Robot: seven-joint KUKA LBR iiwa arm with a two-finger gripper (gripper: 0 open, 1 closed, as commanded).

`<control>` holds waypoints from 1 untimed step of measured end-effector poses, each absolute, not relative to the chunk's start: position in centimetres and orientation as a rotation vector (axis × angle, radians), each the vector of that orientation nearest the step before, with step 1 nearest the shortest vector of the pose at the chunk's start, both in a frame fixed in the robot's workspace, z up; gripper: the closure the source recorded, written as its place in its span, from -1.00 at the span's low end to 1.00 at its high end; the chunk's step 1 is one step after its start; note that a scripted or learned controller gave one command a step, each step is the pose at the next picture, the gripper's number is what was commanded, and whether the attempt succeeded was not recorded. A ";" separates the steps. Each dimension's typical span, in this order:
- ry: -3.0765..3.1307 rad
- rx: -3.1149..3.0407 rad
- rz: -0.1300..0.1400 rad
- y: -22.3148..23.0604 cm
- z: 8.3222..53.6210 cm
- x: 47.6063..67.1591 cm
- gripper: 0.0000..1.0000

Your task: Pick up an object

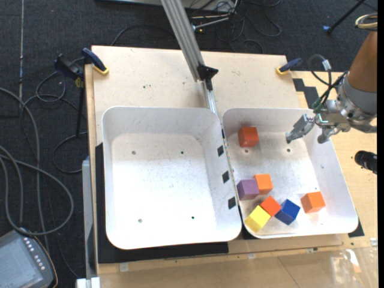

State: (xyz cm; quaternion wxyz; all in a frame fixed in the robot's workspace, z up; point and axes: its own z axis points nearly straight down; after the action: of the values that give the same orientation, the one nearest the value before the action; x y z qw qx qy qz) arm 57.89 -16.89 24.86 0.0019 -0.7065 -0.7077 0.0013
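Yellow cube (258,218) and coloured neighbours cluster in the right bin (336,167).
Red cube (248,136) sits apart, left of the tool (312,131), whose fingers are spread, holding nothing.

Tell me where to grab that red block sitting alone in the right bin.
Take the red block from above, across its two side faces. It sits flat, apart from the other blocks, with bare bin floor around it, so the end effector likely has room either side.
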 end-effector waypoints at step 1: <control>-2.224 -2.219 0.000 -16.9 25.1 58.0 -1.00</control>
State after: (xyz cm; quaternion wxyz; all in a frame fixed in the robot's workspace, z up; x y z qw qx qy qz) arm 57.98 -16.89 25.13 -0.0001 -0.7063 -0.7079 0.0001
